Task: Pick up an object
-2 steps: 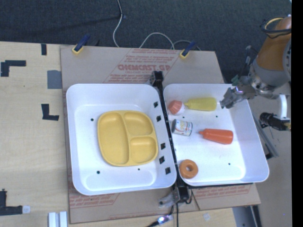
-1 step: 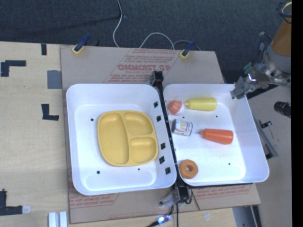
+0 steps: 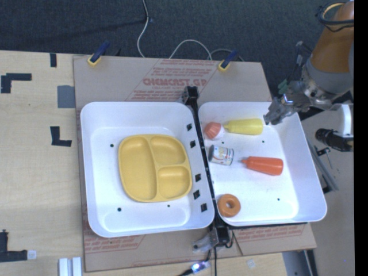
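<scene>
The right bin [image 3: 299,154] holds a yellow squash-like piece [image 3: 244,126], a small pink-orange ball [image 3: 212,130], a short metal can [image 3: 221,154] lying on its side, an orange carrot-shaped piece [image 3: 265,165] and an orange ring [image 3: 229,205]. My gripper [image 3: 275,113] hangs over the bin's far right corner, just right of the yellow piece's end. Nothing shows between its dark fingers.
The left bin [image 3: 98,171] holds a yellow divided plate [image 3: 154,167]. A black divider with clips [image 3: 198,154] runs between the bins. Cardboard [image 3: 172,79] lies under both bins, and a white cable [image 3: 184,45] loops behind them.
</scene>
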Robot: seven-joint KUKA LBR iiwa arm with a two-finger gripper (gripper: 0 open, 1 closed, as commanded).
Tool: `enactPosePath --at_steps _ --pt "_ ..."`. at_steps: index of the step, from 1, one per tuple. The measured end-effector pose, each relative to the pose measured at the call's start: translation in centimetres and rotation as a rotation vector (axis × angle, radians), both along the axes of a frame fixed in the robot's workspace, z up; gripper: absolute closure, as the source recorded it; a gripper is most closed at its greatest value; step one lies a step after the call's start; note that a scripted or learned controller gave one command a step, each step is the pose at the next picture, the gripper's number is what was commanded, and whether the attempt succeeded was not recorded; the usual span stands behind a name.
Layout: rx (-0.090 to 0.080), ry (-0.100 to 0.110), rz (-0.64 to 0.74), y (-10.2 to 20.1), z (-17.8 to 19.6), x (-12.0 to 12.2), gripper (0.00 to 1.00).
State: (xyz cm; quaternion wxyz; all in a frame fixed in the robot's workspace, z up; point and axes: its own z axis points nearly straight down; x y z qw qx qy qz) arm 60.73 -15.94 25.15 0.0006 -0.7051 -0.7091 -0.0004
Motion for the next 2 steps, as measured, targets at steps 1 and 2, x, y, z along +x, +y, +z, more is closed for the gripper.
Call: enactPosePath --at_steps 1,2 --pt "0.0 0.003 -0.001 4.7 -1.3 -1.5 1.0" --pt "0.0 0.003 0.001 10.0 -2.7 -2.4 1.0"
